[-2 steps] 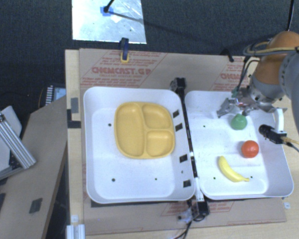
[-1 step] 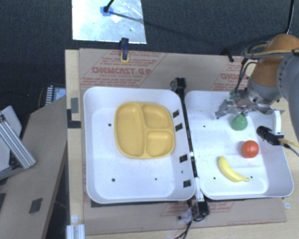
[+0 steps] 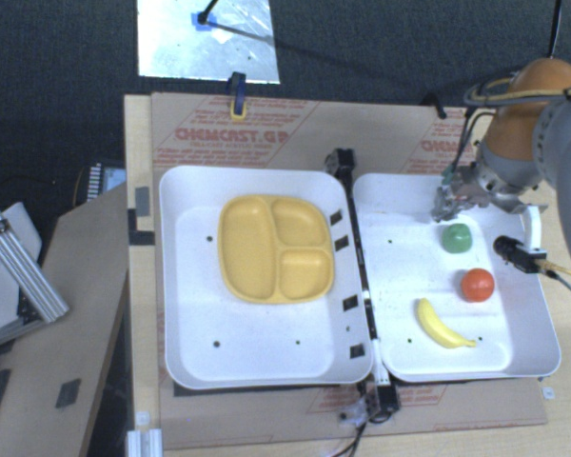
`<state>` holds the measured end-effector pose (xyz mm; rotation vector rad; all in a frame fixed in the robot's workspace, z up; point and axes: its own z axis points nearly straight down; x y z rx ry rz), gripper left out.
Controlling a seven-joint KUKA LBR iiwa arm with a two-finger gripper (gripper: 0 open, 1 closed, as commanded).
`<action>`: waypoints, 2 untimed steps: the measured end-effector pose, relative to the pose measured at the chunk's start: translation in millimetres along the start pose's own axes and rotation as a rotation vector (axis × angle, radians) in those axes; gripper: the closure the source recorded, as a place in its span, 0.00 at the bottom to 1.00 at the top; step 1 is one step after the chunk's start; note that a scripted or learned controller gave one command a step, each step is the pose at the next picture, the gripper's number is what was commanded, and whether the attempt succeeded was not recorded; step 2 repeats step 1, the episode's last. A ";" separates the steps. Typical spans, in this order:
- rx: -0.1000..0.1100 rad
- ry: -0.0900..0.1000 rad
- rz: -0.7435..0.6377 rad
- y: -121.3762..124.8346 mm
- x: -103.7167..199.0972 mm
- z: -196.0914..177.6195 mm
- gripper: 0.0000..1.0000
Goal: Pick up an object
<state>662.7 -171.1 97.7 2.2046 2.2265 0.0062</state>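
Observation:
In the right bin (image 3: 400,360) lie three things: a green round object (image 3: 457,238) near the back, a red-orange ball (image 3: 477,285) in front of it, and a yellow banana (image 3: 443,325) toward the front. My gripper (image 3: 449,205) hangs at the back of the right bin, just above and behind the green object. Nothing shows between its fingers. The arm comes in from the upper right.
The left bin (image 3: 190,350) holds a yellow divided plate (image 3: 274,248). A black divider strip (image 3: 354,265) runs between the two bins. Cardboard lies under both bins. A shiny metal sheet (image 3: 207,25) sits behind the bench.

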 end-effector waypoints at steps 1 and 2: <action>0.002 0.001 0.007 1.9 -7.1 -47.0 1.00; 0.002 0.001 0.007 1.9 -7.1 -47.0 1.00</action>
